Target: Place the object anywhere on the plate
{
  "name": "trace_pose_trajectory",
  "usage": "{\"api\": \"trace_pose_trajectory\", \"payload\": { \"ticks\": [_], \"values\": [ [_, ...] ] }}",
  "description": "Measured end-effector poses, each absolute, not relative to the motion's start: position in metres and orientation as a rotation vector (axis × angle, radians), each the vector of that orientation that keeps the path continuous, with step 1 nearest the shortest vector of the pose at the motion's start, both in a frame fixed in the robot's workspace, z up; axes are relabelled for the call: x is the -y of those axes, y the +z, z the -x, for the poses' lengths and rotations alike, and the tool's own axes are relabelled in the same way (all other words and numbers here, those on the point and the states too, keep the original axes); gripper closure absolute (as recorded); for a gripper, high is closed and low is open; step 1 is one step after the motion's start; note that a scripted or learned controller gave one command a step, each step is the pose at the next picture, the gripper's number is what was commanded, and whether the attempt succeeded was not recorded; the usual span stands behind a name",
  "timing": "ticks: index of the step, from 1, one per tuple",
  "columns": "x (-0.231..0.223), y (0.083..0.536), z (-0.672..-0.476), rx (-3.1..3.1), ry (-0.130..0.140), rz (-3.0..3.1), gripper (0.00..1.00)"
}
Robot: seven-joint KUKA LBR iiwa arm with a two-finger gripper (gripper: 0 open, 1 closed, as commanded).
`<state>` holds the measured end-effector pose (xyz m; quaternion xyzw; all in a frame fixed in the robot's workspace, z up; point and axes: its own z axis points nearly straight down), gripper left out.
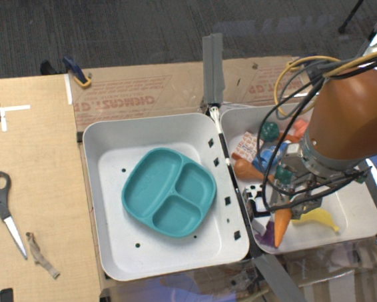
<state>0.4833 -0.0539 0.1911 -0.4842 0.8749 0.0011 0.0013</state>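
A teal plate (169, 192) with three compartments lies tilted in the left white bin (105, 189). My gripper (289, 199) hangs low over the right bin (357, 226), under the arm's big orange band (352, 116). An orange carrot-shaped toy (281, 225) sits directly beneath the gripper, tip pointing down toward the bin's front edge. The wrist and cables hide where the gripper meets the carrot.
The right bin also holds a yellow banana toy (323, 218), a purple piece (263, 238), an orange item (244, 169), a white-and-red packet (245, 146), a green ball (269, 130) and a blue item (268, 159). Scissors (3, 206) lie on the cardboard at left.
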Motion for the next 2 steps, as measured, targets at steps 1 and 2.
{"api": "trace_pose_trajectory", "payload": {
  "ticks": [1,2],
  "values": [
    [-0.041,0.191,-0.522,-2.8,0.003,1.42,1.0],
    [-0.016,0.432,-0.573,-2.569,0.001,1.8,1.0]
  ]
}}
